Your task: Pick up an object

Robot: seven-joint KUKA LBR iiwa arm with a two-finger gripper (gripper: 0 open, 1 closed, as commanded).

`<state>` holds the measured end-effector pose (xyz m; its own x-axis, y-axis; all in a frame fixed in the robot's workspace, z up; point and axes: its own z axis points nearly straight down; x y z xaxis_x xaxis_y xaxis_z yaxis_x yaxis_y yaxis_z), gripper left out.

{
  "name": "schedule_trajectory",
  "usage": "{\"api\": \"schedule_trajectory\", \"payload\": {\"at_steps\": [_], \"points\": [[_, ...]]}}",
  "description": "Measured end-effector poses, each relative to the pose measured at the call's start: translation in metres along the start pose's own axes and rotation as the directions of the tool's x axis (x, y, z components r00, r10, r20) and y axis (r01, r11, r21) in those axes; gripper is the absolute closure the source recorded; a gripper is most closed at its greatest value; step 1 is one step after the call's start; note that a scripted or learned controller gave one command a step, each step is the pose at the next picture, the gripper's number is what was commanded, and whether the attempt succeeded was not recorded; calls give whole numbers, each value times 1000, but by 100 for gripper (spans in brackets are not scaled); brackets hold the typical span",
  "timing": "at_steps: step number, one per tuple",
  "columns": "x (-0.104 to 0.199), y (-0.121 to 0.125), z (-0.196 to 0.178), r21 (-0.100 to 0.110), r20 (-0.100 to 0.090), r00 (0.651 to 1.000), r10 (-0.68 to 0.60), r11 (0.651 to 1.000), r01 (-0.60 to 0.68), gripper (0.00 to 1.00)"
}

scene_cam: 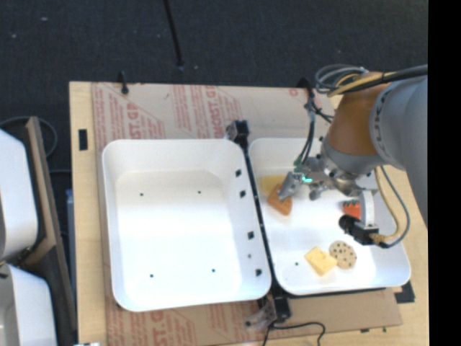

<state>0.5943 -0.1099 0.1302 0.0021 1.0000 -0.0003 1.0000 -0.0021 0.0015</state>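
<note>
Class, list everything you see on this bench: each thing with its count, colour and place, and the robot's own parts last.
Bins: 2, white, side by side; left bin, right bin.
Orange-brown piece: 1, right bin, near its left wall, at the gripper.
Yellow block: 1, right bin, near front.
Cookie: 1, tan with dark spots, beside the yellow block.
Arm: 1, grey with orange band, above the right bin.
Gripper: 1, grey, over the orange-brown piece.

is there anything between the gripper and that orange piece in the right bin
Nothing visible stands in the way. The gripper is right at the orange piece near the right bin's left wall. The yellow block and the cookie lie apart, toward the bin's near edge.
</note>
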Motion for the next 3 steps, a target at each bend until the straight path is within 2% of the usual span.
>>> {"api": "schedule_trajectory", "payload": {"at_steps": [1,2,3], "points": [[10,22,30,1,0,1000,-3,1000,3,0],[9,21,29,1,0,1000,-1,1000,1,0],[14,51,29,0,0,1000,-2,1000,2,0]]}}
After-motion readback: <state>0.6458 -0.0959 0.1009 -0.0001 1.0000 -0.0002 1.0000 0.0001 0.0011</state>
